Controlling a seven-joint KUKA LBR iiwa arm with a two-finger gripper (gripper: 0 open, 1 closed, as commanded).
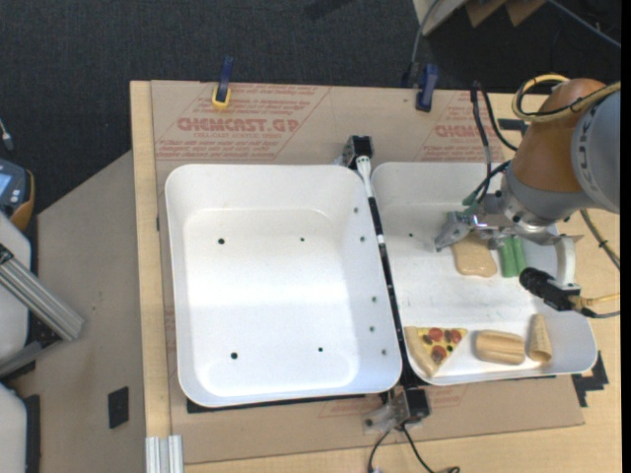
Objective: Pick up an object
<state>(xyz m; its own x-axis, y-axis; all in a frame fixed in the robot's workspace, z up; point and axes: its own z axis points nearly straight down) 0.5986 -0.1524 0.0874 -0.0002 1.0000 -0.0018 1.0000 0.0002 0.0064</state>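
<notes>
a: where's your object?

b: tan bread-like piece (474, 259) in the right bin (414, 205), directly under the gripper (480, 233). a green item (511, 255) lies just beside it.

a: is the pincer on it?

b: can't tell from up here, the wrist hides that. you can't count it as lifted; it looks to be resting on the bin floor.

a: what else?

b: pizza slice (435, 346), bread roll (499, 347) and another tan piece (539, 337) lie along the near edge. the left bin (197, 195) is beside it. by my read, grasp and lift both remain.

arm (577, 156) over right bin (414, 205), toy foods
</notes>
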